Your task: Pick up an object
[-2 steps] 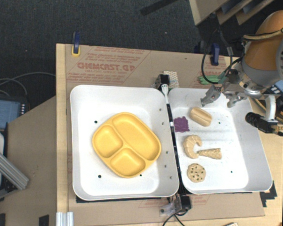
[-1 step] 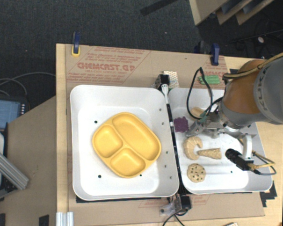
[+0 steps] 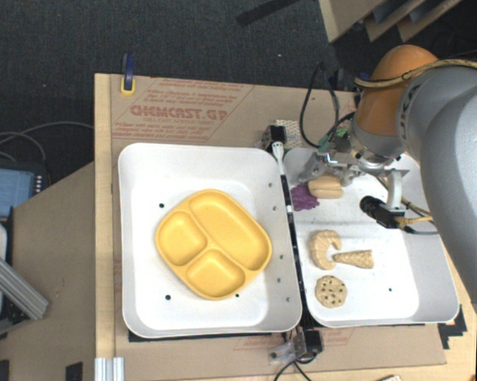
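Your arm (image 3: 449,148) comes in from the right side of the view, a broad grey link filling the upper right corner. The orange band (image 3: 389,94) sits just above the wrist, rounded and turned toward the camera. Below it the wrist points steeply down, and your end effector (image 3: 346,168) hangs low at the far end of the right-hand area. A dark cable loops up from the wrist and back along the arm.

A bulky grey arm (image 3: 453,148) is showing 1 orange band (image 3: 389,90) above its metallic wrist, with black cables (image 3: 309,110) looping beside it.
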Controlling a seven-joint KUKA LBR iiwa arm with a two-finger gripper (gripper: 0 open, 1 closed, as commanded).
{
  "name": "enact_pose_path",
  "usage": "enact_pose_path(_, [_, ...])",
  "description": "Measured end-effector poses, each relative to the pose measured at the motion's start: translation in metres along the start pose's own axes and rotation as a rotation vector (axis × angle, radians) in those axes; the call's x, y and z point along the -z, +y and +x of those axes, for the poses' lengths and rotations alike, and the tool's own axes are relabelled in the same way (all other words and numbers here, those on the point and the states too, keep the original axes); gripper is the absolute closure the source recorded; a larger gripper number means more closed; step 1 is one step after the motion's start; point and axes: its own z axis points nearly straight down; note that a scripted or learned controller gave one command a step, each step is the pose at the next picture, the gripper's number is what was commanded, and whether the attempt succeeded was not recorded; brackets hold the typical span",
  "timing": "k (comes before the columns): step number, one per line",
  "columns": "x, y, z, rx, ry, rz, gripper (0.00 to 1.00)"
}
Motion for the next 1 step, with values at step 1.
enact_pose_path(1, [0.0106, -0.0029, -0.0017, -0.003, -0.001, 0.004, 1.00])
